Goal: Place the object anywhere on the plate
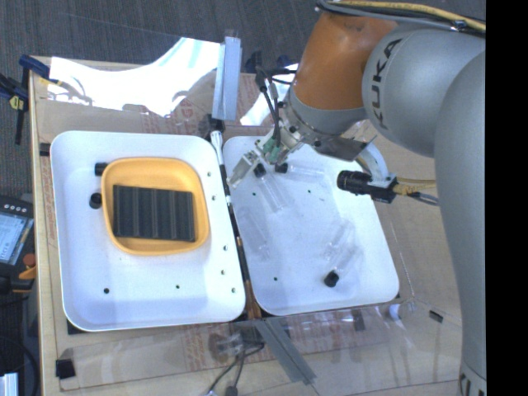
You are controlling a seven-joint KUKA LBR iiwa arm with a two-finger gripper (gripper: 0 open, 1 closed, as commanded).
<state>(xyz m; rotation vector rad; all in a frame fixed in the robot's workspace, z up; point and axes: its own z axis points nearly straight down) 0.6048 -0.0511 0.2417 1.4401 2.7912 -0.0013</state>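
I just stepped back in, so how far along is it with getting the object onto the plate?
Nothing looks done yet: the yellow plate in the left bin carries only a dark ridged insert. The claw sits at the top of the right bin; whether it grips anything is unclear. A small black piece lies near that bin's front. Picking and placing remain.

- The gripper hangs low over the far left corner of the right bin, hard by the ridge where the two bins meet.
- Nearer the camera than the gripper, that bin's floor lies open but for a small dark object, well apart.
- Left of the gripper, across the ridge, the yellow plate with its dark ribbed insert fills the middle of the left bin.
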